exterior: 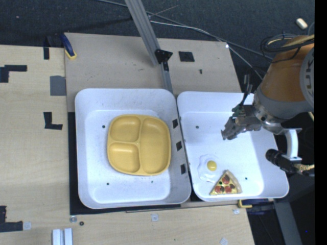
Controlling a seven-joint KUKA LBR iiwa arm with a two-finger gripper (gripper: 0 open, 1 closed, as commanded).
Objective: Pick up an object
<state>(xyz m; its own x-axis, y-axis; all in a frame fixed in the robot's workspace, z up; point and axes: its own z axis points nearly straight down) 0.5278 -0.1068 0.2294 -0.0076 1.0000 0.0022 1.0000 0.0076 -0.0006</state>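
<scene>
In the right bin [204, 108] a toy fried egg [208, 168] lies near the front, white with a yellow yolk. Just right of it and closer to the front wall sits a toy pizza slice [226, 184] with red and dark toppings. My gripper [229, 131] hangs over the middle of this bin, above and to the right of the egg, with nothing seen between its fingers. The grey arm with its orange band [286, 83] comes in from the right.
The left bin [89, 137] holds a yellow divided plate [138, 144] with three compartments. A slanted metal pole [145, 27] runs down to the gap between the bins. Cables lie across the dark floor at the back.
</scene>
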